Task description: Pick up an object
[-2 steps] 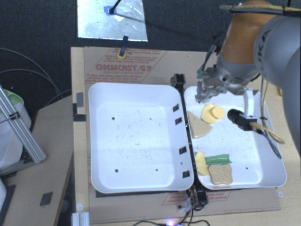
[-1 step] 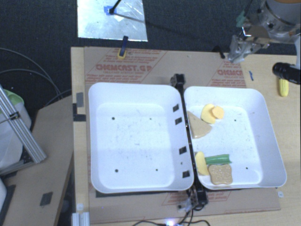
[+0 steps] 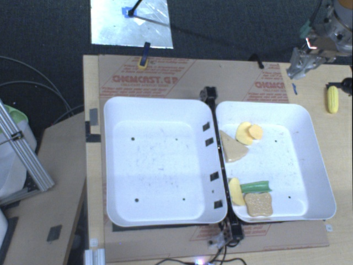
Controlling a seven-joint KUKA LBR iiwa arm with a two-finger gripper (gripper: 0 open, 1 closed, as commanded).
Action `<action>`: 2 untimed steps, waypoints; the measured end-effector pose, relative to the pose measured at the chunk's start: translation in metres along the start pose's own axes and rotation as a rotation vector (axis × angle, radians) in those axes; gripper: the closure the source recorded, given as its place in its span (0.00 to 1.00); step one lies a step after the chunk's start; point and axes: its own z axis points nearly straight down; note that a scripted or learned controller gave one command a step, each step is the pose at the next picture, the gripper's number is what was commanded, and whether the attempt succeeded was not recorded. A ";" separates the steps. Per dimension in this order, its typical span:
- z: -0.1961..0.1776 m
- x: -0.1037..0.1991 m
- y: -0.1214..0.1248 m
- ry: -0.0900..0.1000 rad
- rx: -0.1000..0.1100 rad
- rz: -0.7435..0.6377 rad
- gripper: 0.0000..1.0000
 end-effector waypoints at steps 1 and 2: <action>-0.056 -0.076 0.024 -0.004 -0.007 0.000 1.00; 0.035 -0.014 0.036 0.005 0.007 -0.013 1.00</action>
